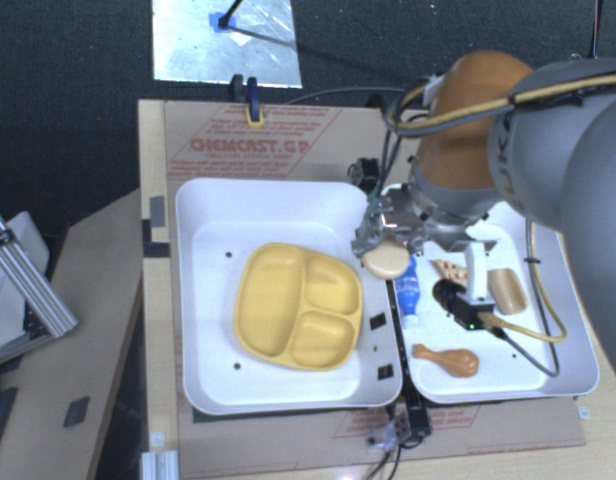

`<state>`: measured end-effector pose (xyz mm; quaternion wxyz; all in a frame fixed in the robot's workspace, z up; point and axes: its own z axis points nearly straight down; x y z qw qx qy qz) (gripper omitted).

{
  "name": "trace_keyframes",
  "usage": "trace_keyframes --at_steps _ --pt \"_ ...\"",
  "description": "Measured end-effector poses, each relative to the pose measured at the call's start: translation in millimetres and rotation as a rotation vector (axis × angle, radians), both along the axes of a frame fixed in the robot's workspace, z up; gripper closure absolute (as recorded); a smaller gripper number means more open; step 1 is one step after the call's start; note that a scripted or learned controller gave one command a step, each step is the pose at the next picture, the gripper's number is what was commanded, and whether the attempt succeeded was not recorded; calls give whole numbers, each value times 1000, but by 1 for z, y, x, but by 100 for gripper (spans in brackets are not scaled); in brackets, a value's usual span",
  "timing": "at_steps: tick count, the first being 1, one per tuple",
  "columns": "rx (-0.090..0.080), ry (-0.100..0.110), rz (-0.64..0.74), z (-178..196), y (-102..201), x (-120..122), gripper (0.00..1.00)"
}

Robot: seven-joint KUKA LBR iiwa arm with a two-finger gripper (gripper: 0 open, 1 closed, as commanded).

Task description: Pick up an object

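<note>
Nearest us, right of the yellow tray, we see a drumstick. Farther right, a bread piece lies half hidden. Beyond the tray's right corner, the gripper pinches a pale cookie; the arm covers things behind.

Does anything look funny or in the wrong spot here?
Yes. A round tan cookie sits on the ridge between the two bins, not properly inside either one. It is just below the gripper. The yellow tray lies flat.
</note>
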<state>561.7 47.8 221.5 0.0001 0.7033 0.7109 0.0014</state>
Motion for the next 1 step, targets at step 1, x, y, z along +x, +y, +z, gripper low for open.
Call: trace_keyframes --at_steps 1 --pt "1 -2 -1 9 55 26 100"
